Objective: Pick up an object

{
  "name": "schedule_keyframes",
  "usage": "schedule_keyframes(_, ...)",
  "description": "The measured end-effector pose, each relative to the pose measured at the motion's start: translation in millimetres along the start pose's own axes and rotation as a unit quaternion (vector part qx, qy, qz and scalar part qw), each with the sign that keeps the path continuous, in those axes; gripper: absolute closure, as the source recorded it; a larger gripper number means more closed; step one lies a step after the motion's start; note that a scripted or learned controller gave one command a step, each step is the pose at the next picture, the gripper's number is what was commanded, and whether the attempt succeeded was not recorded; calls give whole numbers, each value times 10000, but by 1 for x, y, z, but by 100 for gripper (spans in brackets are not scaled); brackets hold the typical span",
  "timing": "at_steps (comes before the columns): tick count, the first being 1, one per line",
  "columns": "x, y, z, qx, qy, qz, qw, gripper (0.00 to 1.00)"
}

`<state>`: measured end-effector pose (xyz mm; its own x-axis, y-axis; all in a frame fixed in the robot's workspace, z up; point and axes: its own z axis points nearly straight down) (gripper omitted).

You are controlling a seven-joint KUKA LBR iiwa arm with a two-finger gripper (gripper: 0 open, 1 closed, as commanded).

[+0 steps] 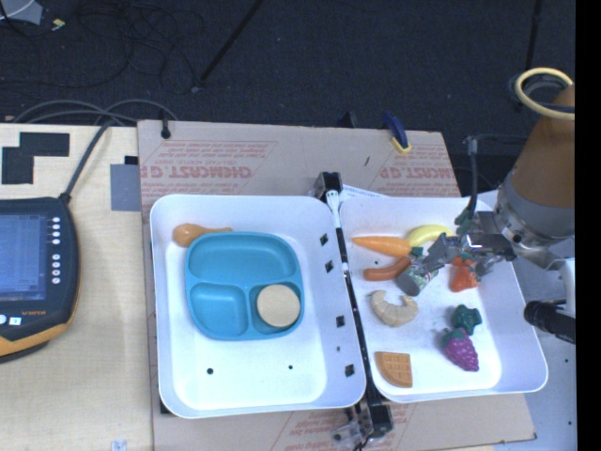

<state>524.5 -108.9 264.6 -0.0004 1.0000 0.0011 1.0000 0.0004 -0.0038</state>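
Note:
My gripper (420,271) hangs low in the right bin (526,369), reaching in from the arm on the right. It sits just at the right end of a brown-red sausage (385,272), below an orange carrot (382,245) and a yellow banana (427,234). A red piece (464,274) lies just to its right, partly under the wrist. A tan croissant-shaped piece (392,308) lies below it. Nothing is visibly lifted off the bin floor.
The right bin also holds a waffle (394,368), purple grapes (460,351) and green broccoli (464,318). In the left bin (178,374) a blue divided plate (221,294) carries a round tan biscuit (278,305); an orange drumstick (192,234) lies at its top left. A teach pendant (28,266) rests far left.

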Motion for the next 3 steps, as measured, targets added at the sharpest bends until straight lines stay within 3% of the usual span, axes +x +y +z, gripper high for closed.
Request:
schedule_keyframes(1, -1, 0, -10, 11, 3, 0, 10000, 100)
schedule_keyframes(2, 35, 56, 82, 5, 2, -15, 10000, 100)
schedule_keyframes(3, 61, 18, -29, -24, -1, -12, 10000, 100)
